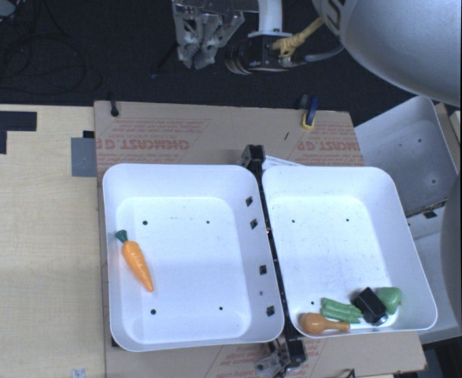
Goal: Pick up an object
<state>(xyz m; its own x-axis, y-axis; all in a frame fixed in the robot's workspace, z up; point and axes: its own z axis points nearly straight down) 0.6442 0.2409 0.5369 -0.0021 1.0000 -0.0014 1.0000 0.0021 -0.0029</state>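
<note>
1. Grey end effector [207, 38] hangs up top over the dark area behind the desk [34, 235]; nothing between its fingers, and how far apart they sit I can't tell.
2. Orange carrot [138, 264] is well below it, slightly left, by the left bin's [179, 181] left wall.
3. Far down and right of it, in the right bin's [333, 181] near corner: green pieces [342, 310], a black block [369, 305], an orange-tan pear-shaped thing [322, 324], all bunched up.

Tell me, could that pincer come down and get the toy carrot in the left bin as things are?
Probably yes. The carrot lies alone near the left wall of the left bin, with nothing over or beside it. The pincer hangs high beyond the bins. The near wall might crowd it.
</note>
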